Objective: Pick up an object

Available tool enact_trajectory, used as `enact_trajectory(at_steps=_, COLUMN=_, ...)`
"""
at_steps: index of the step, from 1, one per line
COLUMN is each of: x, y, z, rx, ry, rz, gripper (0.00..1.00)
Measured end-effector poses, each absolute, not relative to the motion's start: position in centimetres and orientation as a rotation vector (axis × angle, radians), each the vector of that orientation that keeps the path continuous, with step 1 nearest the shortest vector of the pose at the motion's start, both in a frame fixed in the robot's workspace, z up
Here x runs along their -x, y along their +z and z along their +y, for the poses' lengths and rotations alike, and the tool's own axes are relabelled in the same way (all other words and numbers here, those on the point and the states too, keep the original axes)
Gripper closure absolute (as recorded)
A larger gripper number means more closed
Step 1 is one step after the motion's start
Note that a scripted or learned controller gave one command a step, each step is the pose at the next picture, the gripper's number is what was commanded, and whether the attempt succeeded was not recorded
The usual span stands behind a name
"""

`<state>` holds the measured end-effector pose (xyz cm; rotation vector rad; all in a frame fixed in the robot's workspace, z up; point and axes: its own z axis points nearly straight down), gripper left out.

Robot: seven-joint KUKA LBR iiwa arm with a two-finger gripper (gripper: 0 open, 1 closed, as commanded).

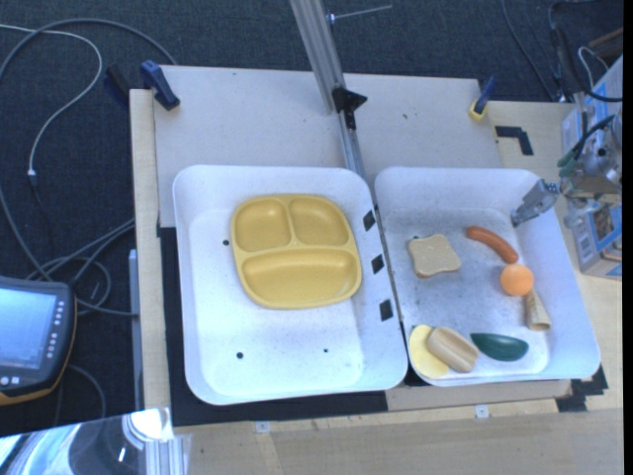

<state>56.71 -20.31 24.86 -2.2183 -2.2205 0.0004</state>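
Observation:
My gripper (pixel 532 206) hangs over the right rim of the right bin (pixel 445 181), with nothing visible in it. Just left of and below it lies an orange-red sausage (pixel 492 242). Left of the sausage a slice of toast (pixel 434 256) lies flat. An orange ball (pixel 516 280) sits under the sausage, with a small tan cone (pixel 537 312) beside it. Along the bin's front edge are a dark green piece (pixel 499 345) and a tan bun (pixel 452 348) resting on a yellow piece (pixel 420 352).
The left bin (pixel 277 364) holds a yellow divided plate (pixel 294 249). A metal pole (pixel 315 28) rises from the bench behind the seam between the bins. Blue clamps (pixel 158 84) sit at the back corners. Equipment (pixel 598 156) crowds the right edge.

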Motion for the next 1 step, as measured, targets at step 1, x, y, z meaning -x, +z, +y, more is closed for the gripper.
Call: enact_trajectory(at_steps=1, x=-56.71, y=24.86, z=-20.31, rx=2.218, ry=0.000, rz=-2.221, gripper=0.00)
